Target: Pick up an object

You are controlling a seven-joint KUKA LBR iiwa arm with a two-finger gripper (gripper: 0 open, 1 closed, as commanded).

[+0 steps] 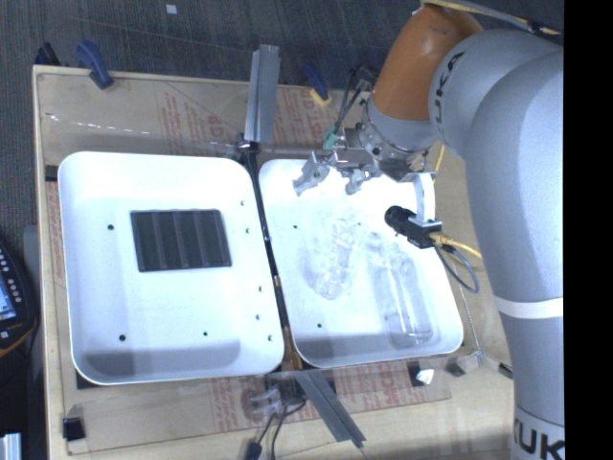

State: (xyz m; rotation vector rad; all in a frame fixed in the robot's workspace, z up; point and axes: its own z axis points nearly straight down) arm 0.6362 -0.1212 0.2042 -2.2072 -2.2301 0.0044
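Overhead, metal pincer [328, 179] parted above crinkled clear plastic bottle [331, 253].

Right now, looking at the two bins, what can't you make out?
- Clear objects and in the right bin: washed out against white, shapes unreadable.
- Gripper: too small to tell whether it holds anything.
- Right bin's far right corner: covered by the arm.
- Dark ribbed panel in the left bin: identity unclear.

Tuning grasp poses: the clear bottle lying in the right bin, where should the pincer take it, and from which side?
Judging by its pose, grip the clear bottle mid-body, coming straight down from above with the pincer fingers across its narrow width. It lies flat, long axis running toward the near wall of the right bin, and the clear cup sits apart on its left.
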